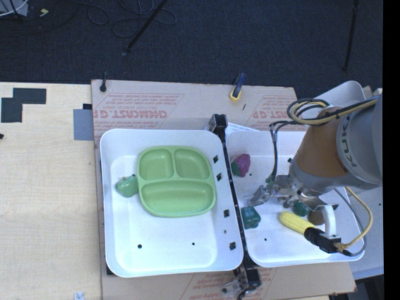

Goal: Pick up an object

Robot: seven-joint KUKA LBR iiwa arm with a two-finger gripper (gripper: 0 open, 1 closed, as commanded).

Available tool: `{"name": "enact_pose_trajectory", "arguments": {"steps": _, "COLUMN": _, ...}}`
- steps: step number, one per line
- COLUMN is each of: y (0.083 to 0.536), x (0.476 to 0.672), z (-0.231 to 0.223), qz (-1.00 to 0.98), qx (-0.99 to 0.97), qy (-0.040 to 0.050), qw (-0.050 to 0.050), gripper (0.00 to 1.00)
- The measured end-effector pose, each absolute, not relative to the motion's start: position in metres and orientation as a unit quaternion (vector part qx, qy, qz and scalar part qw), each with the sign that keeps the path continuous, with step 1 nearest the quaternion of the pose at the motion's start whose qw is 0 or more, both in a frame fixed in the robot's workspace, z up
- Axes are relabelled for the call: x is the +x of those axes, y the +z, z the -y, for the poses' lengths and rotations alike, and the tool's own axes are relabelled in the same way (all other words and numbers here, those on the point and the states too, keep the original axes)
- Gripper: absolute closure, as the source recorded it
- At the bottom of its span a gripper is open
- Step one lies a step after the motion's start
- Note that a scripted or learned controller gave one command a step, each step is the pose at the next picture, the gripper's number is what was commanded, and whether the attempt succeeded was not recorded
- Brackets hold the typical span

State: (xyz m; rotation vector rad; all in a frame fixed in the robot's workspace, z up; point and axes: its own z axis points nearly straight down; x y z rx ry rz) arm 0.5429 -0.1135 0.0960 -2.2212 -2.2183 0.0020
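We see small teal object (250, 217) near right bin's (275, 258) left wall, open floor around. Gripper (267, 192) just above-right, fingers spread, nothing between.

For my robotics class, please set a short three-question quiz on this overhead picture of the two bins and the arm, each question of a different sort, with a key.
1. True or false: the green divided plate lies in the right bin.
2. Multiple choice: which thing lies nearest the divider between the bins? A. the corn cob B. the dark green object C. the small green toy
3. Fill in: the purple object lies in the ____ bin.

Key
1. False: it lies in the left bin, with the small green toy touching its left edge.
2. B
3. Right, up near its far left corner, apart from the gripper.
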Motion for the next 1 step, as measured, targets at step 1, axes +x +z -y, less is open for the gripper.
{"name": "enact_pose_trajectory", "arguments": {"steps": 1, "y": 0.0948, "x": 0.5423, "z": 0.1142, "qz": 0.705, "qx": -0.710, "qy": 0.0013, "qw": 0.003, "gripper": 1.00}}
